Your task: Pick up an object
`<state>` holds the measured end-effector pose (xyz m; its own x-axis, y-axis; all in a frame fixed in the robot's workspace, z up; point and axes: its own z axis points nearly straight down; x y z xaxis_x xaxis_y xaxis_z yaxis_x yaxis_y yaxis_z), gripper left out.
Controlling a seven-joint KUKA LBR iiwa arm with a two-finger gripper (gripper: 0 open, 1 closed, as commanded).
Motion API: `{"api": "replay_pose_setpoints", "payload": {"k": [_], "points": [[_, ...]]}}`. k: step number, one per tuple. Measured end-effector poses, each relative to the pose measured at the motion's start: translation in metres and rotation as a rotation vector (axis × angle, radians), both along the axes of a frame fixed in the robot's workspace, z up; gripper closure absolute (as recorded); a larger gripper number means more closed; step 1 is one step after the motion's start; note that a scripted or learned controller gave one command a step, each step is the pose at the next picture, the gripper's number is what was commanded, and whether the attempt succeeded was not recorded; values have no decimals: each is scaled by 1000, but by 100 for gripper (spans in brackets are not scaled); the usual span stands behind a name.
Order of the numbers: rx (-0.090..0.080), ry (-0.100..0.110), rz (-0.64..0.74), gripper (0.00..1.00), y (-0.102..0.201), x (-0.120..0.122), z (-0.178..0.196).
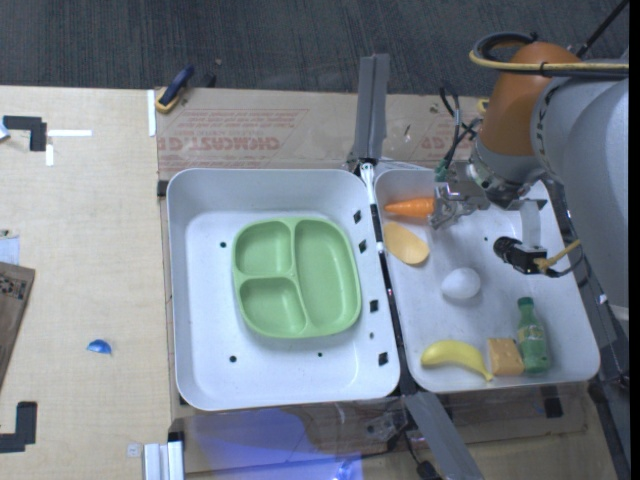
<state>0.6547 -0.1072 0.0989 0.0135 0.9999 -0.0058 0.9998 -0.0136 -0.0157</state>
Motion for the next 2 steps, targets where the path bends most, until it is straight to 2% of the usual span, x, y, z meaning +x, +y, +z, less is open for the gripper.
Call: {"api": "replay_pose_setpoints", "payload": {"k": [1, 2], "points": [[0, -5, 1, 0, 1, 1, 1], [8, -13, 231, 0, 6, -114, -8]]}}
